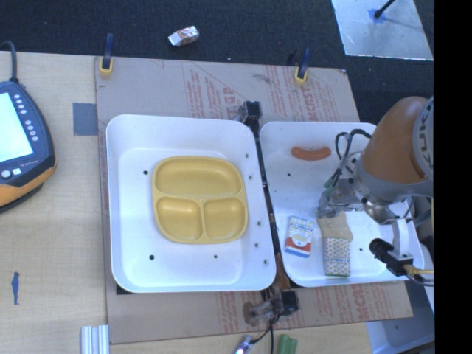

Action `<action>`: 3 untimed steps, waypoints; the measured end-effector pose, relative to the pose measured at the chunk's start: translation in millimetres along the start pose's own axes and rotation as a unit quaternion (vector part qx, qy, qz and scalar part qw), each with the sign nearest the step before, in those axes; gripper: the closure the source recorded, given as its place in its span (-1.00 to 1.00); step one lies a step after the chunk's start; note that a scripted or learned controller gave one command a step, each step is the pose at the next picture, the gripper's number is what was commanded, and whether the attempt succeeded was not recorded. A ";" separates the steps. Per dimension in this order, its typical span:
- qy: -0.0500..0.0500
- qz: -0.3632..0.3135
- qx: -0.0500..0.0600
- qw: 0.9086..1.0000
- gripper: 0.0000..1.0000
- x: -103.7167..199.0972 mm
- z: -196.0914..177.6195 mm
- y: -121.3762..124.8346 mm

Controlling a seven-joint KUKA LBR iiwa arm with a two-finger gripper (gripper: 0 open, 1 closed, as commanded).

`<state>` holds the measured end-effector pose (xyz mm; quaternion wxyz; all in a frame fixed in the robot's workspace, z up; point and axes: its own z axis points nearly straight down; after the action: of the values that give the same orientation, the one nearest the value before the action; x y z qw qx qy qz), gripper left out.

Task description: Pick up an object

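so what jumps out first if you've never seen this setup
The yellow tray with three compartments, sitting mid left bin, grabs the eye first. Next is the arm with its orange band, reaching in from the right over the right bin, its end effector low above a tan block that lies beside a small carton and a box. A sausage lies at the far end of that bin.
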<state>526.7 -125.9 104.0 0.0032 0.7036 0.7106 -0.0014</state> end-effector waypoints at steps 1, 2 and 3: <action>0.000 0.000 0.000 1.000 -1.00 0.1 0.1 -0.1; 0.003 0.004 0.002 1.000 -1.00 -62.1 12.8 97.4; 0.006 0.008 0.017 1.000 -1.00 -45.3 16.9 122.4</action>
<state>649.6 -170.1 87.7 -0.0132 0.7090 0.7050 -0.0090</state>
